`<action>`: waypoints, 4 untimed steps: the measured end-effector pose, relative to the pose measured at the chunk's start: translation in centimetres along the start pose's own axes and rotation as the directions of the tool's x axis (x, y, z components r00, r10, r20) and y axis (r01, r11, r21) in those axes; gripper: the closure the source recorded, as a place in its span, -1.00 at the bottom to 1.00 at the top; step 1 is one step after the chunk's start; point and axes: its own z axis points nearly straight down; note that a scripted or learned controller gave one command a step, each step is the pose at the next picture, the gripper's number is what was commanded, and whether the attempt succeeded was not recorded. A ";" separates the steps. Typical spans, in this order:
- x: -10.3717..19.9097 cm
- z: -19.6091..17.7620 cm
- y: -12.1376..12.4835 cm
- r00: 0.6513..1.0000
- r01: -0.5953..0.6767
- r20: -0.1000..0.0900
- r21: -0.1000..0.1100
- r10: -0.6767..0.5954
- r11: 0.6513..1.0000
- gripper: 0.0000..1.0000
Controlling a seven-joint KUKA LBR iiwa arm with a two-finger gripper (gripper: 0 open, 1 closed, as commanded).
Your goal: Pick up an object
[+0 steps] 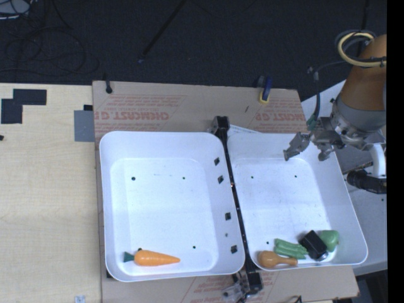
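An orange carrot with a dark green top lies at the front left of the left bin. In the right bin, at its front right corner, sit a green pod-like toy, a black block, a green rounded piece and a small orange gourd-shaped toy. My gripper hangs over the back right corner of the right bin, far from these objects. Its two fingers stand spread apart with nothing between them.
Brown cardboard lies under both bins. A black divider strip with clips runs between the bins. A yellow and blue clamp sits at the cardboard's back edge. Light wooden bench surface extends to the left.
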 end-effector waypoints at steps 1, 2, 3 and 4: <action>0.6 -16.0 1.2 1.000 0.001 0.005 -0.020 -0.001 1.000 -1.00; 0.7 -15.8 1.1 1.000 0.005 0.002 0.000 -0.005 1.000 1.00; -2.7 -11.9 -2.4 1.000 -0.003 0.001 0.003 0.003 1.000 1.00; -5.4 -12.7 -7.2 1.000 -0.003 0.001 0.000 0.003 1.000 1.00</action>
